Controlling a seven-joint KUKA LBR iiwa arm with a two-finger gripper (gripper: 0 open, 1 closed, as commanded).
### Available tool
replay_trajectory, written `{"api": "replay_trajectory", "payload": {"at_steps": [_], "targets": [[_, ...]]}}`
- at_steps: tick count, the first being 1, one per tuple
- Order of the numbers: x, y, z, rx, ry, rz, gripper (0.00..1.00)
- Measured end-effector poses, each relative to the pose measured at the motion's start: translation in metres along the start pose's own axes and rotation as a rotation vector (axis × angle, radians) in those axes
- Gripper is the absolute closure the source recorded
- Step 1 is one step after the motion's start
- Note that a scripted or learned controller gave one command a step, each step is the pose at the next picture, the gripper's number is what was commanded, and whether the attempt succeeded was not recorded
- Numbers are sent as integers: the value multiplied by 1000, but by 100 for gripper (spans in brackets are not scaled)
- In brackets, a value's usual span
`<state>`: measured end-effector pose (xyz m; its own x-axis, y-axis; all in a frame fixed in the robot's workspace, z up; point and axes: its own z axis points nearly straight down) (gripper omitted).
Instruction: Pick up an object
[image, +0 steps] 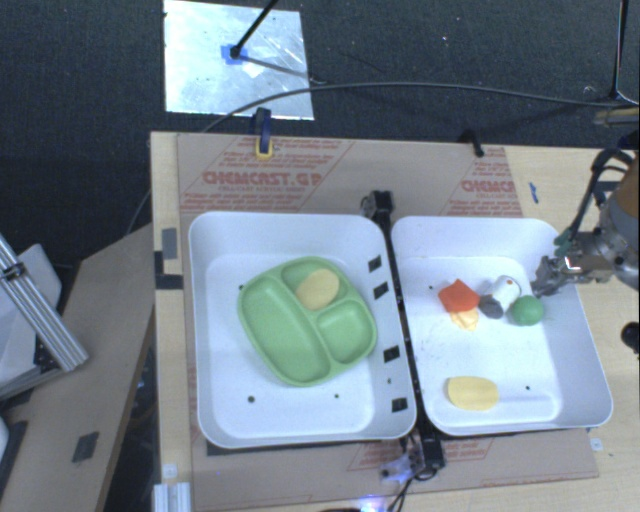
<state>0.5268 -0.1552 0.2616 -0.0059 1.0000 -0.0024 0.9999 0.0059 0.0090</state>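
Jaws (548, 280): at the right bin's far right side, just above and to the right of the green ball; too small and blurred to tell how far open they are, and nothing can be seen between them.
Arm: reaches in from the right edge, wrist low over the rim of the right bin (590, 360), the tip pointing left and down towards the cluster of objects.
Green ball (527, 311): on the right bin's floor, just beside the tip of the jaws; contact cannot be judged.
White and grey object (500, 296): touching the green ball's left side.
Orange block (459, 297): left of that, with a yellow piece (465, 319) under its near edge.
Yellow oval (472, 392): alone near the right bin's front.
Left bin (215, 400): holds a green divided plate (290, 335) with a yellow object (319, 289) in its far compartment.
Surface (340, 165): brown printed board beneath both bins.
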Motion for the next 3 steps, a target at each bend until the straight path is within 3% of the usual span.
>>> {"api": "replay_trajectory", "payload": {"at_steps": [3], "targets": [[156,18,37,8,4,-4,100]]}}
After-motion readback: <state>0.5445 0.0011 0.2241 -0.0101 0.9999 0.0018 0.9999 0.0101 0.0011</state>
